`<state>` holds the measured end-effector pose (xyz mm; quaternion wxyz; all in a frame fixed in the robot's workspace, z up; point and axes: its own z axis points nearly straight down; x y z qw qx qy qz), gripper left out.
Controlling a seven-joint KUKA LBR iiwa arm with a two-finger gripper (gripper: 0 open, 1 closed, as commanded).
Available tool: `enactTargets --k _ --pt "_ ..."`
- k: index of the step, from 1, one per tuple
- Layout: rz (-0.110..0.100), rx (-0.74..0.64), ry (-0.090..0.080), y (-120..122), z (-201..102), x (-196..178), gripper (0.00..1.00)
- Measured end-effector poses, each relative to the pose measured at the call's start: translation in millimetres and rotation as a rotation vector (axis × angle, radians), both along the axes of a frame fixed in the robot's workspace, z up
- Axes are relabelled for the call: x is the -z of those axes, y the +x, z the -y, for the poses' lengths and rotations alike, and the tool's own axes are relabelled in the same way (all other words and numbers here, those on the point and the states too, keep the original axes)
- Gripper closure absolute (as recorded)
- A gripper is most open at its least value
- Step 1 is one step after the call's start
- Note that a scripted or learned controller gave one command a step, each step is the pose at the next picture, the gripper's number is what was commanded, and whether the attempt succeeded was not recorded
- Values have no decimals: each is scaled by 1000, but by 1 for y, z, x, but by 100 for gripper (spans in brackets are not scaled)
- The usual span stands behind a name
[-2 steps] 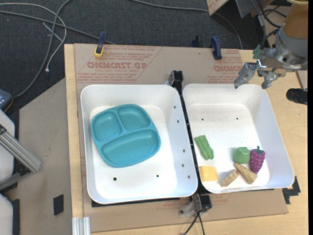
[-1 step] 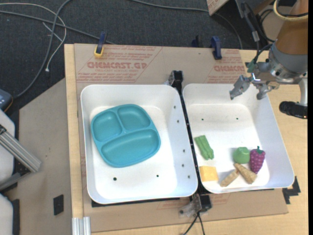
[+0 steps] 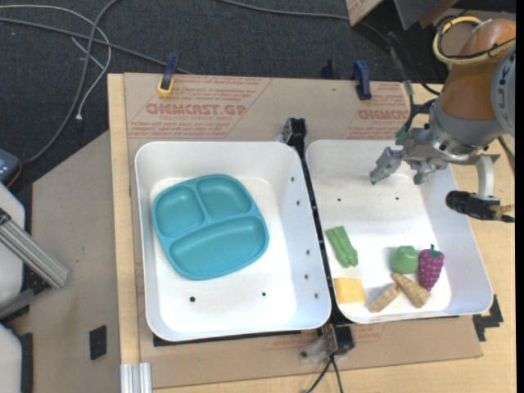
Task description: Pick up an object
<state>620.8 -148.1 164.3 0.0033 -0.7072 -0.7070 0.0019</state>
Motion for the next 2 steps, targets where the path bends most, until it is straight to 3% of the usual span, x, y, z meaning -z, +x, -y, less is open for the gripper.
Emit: enactTargets --k 1,2 --pt "0 0 0 4 2 62 0" --pt "9 0 -1 7 2 46 100"
